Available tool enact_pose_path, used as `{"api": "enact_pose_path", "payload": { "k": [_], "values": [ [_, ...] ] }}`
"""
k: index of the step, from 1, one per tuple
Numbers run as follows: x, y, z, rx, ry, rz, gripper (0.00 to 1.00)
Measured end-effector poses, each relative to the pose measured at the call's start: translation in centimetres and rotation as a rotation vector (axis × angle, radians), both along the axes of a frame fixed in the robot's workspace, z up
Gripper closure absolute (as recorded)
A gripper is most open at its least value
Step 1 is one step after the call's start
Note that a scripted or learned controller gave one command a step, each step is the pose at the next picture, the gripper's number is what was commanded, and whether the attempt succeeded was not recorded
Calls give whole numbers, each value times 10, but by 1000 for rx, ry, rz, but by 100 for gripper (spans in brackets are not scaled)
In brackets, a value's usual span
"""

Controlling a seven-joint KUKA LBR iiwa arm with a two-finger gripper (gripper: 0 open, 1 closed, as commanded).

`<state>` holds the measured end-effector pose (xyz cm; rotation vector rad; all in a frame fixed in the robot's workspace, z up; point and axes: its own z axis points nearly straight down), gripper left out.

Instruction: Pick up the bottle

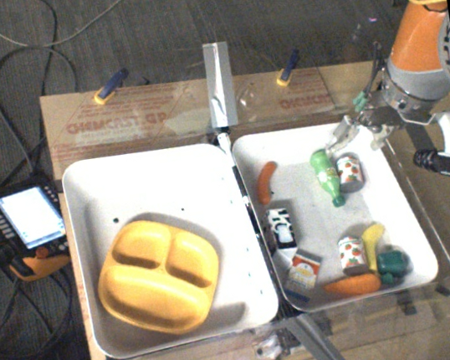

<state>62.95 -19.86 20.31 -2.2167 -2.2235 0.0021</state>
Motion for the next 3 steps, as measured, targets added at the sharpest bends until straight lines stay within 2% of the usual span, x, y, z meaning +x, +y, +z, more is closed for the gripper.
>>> {"api": "enact_pose_path", "payload": {
  "k": [1, 2, 3],
  "values": [
    [14, 8, -100, -4, -1, -83, 0],
    [14, 9, -92, -7, 1, -81, 100],
    [-46, 50, 13, -3, 2, -474, 100]
  ]
}}
